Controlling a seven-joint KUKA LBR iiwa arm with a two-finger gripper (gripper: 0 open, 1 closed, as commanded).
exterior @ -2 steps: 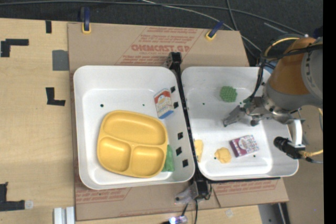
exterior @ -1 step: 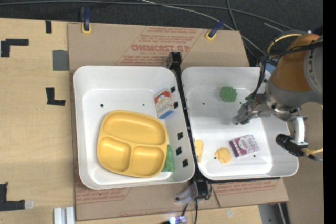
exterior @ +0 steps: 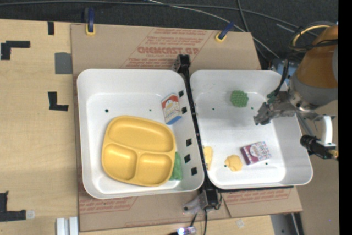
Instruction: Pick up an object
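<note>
The pincer (exterior: 264,116) hung low over the right bin (exterior: 220,176), near its right wall, and whether it was parted or closed could not be told; nothing showed in its grip. The likeliest objects lay apart from it: a green ball (exterior: 238,98) just to its upper left, a purple packet (exterior: 256,152) and a yellow lump (exterior: 234,163) below. A descent from there risked closing on bare floor between them, or nudging the ball so it rolled off. The packet lay flat and might slip. In the left bin (exterior: 88,85) sat a yellow tray (exterior: 137,150) and a small carton (exterior: 172,108). Red print on the cardboard (exterior: 165,49) seemed to read "CHEMCAST", though blurred
</note>
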